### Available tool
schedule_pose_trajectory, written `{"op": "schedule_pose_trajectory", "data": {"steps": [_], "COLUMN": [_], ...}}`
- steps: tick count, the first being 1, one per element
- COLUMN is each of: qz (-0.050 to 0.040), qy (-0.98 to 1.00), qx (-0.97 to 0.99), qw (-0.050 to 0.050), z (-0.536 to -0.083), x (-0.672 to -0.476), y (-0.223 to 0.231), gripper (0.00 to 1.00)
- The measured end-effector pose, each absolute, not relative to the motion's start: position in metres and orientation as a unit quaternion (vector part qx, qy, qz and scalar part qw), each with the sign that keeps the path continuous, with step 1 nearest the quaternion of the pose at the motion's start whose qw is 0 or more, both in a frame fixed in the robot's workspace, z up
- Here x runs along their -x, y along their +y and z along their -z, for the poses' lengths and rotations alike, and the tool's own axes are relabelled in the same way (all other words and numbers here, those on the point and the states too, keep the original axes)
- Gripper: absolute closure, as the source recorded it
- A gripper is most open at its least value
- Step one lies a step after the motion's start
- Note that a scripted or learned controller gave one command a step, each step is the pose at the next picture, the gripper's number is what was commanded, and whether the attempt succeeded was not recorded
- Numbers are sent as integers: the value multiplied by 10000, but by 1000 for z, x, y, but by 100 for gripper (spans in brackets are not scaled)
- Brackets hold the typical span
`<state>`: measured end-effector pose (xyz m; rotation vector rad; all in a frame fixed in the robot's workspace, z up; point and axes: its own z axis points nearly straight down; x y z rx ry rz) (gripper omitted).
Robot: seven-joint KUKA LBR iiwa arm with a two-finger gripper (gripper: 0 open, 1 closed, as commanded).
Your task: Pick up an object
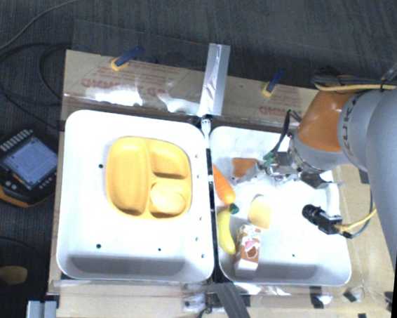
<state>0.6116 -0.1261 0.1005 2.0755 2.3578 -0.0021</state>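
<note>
Gripper (274, 163) sits low inside the right bin (328, 271), near its upper left area, carried by the grey arm (389, 154) with its orange band (322, 125), which enters from the right side of the view. Whether the gripper is wide or narrow cannot be told from this angle, as the wrist hardware covers it; nothing can be confirmed as held. Just left of the gripper lies a small orange-brown block (243, 166), touching or nearly touching the tool; contact cannot be confirmed. Below the gripper, apart from it, rests a pale yellow rounded fruit (260, 212). Further left, along the bin's left wall, a carrot (224, 186) lies at a slant with its green end pointing down and right. Below the carrot a banana (226, 232) runs down the same wall. Just beside the banana, to its right, a small carton (248, 246) with red and white print stands near the bin's lower left corner. A black cable fitting (317, 217) hangs over the right part of this bin, below the wrist. Left bin (80, 241) holds a yellow divided tray (149, 176), placed roughly at its centre, flat, with three compartments facing up. Both bins stand side by side on the bench (87, 72), their inner rims touching. On the floor to the left of the bench lies a handheld control pendant (18, 167) with an orange casing.
</note>
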Motion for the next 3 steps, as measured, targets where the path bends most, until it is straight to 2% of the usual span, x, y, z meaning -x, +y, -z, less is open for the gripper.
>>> {"op": "schedule_pose_trajectory", "data": {"steps": [1,2,3], "qz": [-10,-1,6], "qy": [7098,7102,7322], "qx": [-7044,-7039,-6811], "qw": [39,59,1], "z": [-88,-99,-232], "x": [-666,-667,-657], "y": [-102,-103,-22], "gripper": [0,100,100]}}
